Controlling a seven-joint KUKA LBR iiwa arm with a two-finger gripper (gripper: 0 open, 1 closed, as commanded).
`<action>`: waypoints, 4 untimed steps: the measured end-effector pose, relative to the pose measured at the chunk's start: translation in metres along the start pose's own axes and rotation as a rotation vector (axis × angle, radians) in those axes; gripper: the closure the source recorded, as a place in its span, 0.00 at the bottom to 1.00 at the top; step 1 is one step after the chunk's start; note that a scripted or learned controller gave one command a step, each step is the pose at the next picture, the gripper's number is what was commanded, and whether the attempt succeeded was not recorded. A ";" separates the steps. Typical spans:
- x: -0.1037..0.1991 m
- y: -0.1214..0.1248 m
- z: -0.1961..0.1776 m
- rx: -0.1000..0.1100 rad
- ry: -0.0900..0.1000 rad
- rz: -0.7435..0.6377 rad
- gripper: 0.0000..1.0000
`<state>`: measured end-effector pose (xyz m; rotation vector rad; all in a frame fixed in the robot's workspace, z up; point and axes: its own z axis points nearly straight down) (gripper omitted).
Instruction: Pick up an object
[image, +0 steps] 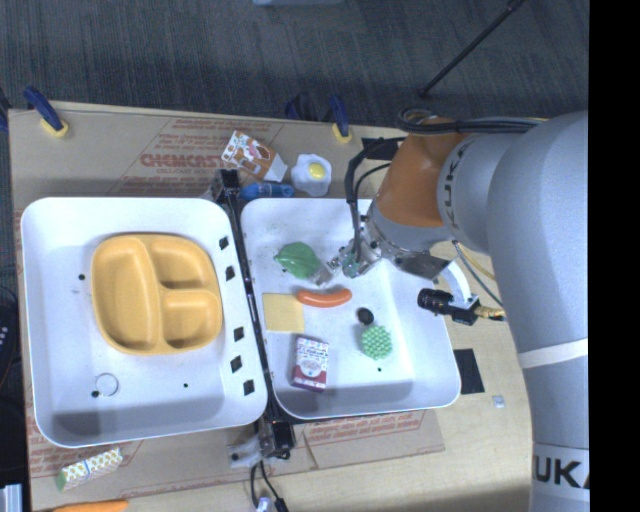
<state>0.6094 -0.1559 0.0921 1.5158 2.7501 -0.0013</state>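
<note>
White bins (40, 300) hold a yellow tray (155, 292), green leaf (297, 258), orange sausage (324, 296).

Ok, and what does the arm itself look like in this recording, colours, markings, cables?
The arm is bulky, smooth and rounded, light grey, with an orange band above the wrist. Dark letters "UKA" show on its lower casing. Black cables loop beside the band. The tool is small, metallic grey and dark.

Both bins (420, 385): smooth white plastic, slight sheen. Yellow tray (155, 292): matt moulded plastic. Tabletop (375, 440): printed brown cardboard, matt. Arm (545, 260): smooth grey painted shell, orange band (415, 185) semi-gloss. Sausage (324, 296): glossy plastic. Green ball (377, 343): bumpy surface.
</note>
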 end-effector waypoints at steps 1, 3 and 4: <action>0.000 0.000 0.000 0.000 0.000 0.000 0.00; 0.056 0.013 -0.010 0.003 0.004 0.065 1.00; 0.131 -0.045 -0.100 0.002 0.004 -0.271 1.00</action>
